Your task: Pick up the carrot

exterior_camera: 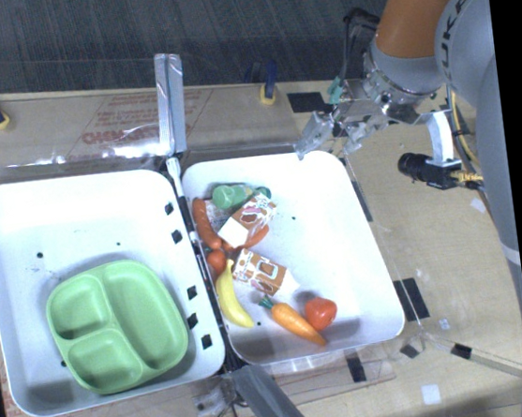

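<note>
Metal fingers of the gripper [326, 141] were spread apart and held nothing, hanging over the far right corner of the right bin [359, 238]. The carrot [293, 322] lay well apart from it, near the near edge of this bin, just beside a red tomato [320, 312] (they seemed to touch). A banana [232, 301] lay to its left. The left bin [6, 281] held a green tray [117, 324].

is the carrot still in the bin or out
In. The carrot lies flat on the right bin floor beside the tomato; the gripper is over the far rim.
</note>
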Controlling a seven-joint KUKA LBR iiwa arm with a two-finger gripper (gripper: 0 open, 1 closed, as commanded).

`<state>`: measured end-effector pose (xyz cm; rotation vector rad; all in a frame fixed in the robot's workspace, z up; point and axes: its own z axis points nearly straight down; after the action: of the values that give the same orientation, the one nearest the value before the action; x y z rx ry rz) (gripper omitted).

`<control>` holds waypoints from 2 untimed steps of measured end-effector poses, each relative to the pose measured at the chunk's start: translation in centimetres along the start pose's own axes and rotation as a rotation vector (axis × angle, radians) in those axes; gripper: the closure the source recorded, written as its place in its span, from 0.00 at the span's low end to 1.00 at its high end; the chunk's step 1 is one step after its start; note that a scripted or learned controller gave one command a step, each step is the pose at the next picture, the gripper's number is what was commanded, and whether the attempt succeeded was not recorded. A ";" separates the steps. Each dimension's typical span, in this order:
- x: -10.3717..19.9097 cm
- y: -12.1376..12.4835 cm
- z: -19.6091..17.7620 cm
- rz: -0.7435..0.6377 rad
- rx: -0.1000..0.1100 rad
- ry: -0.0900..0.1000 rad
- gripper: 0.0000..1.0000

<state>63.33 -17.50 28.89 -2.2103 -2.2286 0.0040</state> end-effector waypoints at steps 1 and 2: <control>-2.3 -4.6 16.2 -0.378 -0.001 0.000 0.00; 2.9 -11.6 18.5 -0.702 -0.031 -0.022 0.00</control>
<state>51.66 -14.72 10.48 -1.3246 -2.8855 -0.0074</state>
